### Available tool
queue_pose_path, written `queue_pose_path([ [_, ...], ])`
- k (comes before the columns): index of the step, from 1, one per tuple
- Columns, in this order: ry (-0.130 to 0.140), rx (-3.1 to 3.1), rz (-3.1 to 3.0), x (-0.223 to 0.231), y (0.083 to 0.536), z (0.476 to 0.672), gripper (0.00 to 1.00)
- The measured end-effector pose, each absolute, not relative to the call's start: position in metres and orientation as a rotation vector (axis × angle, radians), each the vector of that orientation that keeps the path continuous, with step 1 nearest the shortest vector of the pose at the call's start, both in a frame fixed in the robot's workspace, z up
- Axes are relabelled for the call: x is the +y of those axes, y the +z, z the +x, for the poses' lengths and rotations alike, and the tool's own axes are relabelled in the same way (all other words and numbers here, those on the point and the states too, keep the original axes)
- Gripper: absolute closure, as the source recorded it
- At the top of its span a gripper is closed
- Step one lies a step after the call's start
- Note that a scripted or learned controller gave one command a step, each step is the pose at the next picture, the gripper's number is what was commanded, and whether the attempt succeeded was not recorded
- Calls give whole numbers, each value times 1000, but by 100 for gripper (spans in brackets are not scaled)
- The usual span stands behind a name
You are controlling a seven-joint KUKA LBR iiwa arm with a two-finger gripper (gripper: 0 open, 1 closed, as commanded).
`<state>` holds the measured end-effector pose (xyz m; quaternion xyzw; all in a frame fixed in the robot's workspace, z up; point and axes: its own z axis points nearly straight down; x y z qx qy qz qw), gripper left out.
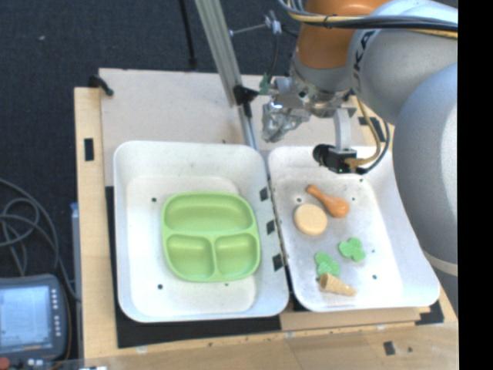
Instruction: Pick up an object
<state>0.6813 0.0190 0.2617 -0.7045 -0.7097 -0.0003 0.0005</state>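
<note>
End effector (276, 126) hovers over right bin's (400, 280) far-left corner, grip state unclear, nothing seen held; drumstick (328, 200), cookie (310, 220), green bits, cone (337, 285) lie inside.

Gripper (276, 123) poised above far edge of right bin (400, 230), near the divide between bins. In that bin: orange drumstick (329, 200), round tan biscuit (310, 220) just beside it, two green pieces (340, 257), cone (337, 285). Green divided tray (209, 235) lay in left bin (139, 206).
</note>
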Motion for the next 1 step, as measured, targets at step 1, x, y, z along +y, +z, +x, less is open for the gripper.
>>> queue_pose_path([
  [1,1,-2227,-2213,63,252,678,100],
])
